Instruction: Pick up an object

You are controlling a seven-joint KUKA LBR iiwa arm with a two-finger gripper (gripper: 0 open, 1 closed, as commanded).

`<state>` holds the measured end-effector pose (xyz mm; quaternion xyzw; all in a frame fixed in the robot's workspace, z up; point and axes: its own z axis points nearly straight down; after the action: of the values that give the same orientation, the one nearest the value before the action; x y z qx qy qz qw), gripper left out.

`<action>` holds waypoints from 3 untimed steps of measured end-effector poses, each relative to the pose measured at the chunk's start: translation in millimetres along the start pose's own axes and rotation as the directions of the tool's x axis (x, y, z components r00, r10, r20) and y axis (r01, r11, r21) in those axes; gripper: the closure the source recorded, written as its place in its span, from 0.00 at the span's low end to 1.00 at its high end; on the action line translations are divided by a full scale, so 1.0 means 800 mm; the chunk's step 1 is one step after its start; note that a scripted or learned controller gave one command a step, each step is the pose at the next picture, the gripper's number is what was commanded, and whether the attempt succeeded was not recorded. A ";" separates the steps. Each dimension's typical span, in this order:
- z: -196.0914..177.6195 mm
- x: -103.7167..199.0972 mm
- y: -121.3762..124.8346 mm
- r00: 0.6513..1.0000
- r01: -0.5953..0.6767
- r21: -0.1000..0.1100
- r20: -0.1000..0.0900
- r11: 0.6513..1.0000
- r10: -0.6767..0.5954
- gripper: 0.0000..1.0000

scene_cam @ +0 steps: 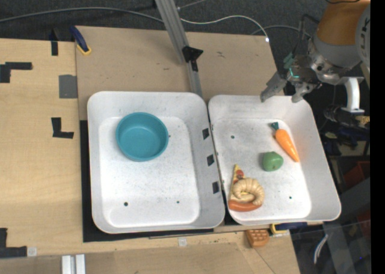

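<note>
— Right shallow white plastic bin (313,197), far edge: that two-finger gripper (281,91) hangs there, fingers apart, holding nothing.

— And the slim orange toy carrot (286,143)?

— Just nearside of the jaws, by the bin's right wall, lying lengthwise front to back.

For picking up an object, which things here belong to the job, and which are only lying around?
Job:
- gripper, open above the right bin
- carrot
- green toy
- shrimp toy
- blue bowl in the left bin

Lying about:
- metal pole
- blue clamp
</note>
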<state>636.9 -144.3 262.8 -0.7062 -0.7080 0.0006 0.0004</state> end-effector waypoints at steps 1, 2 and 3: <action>0.000 0.000 0.000 1.000 0.000 0.000 0.000 1.000 0.000 0.00; 0.060 0.011 -0.003 1.000 0.000 0.004 0.000 1.000 0.000 0.00; 0.116 0.017 -0.007 1.000 -0.001 0.004 0.000 1.000 0.001 0.00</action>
<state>630.8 -130.6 169.6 -0.7065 -0.7077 0.0021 0.0019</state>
